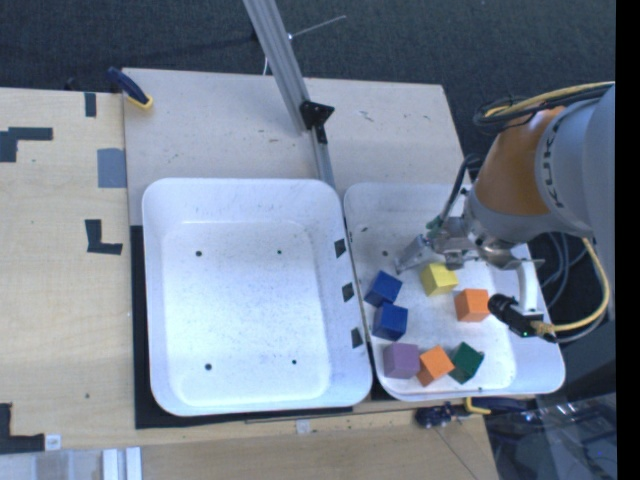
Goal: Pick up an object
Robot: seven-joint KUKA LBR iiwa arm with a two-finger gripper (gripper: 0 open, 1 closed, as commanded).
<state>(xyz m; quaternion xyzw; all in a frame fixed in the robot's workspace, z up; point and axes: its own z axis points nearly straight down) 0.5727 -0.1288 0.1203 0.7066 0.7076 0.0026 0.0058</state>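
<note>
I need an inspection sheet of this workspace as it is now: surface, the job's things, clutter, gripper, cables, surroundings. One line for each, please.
Surface: wooden bench bearing a left bin and a right bin, side by side.
Job's things: all in the right bin: yellow block, two blue blocks, two orange blocks, purple block, green block.
Clutter: blue and yellow tool on the bench's far edge.
Gripper: gripper low over the right bin, just above the yellow block; grasp not visible.
Cables: yellow cable looping beside the arm.
Surroundings: metal pole rising behind the bins; dark carpet.
</note>
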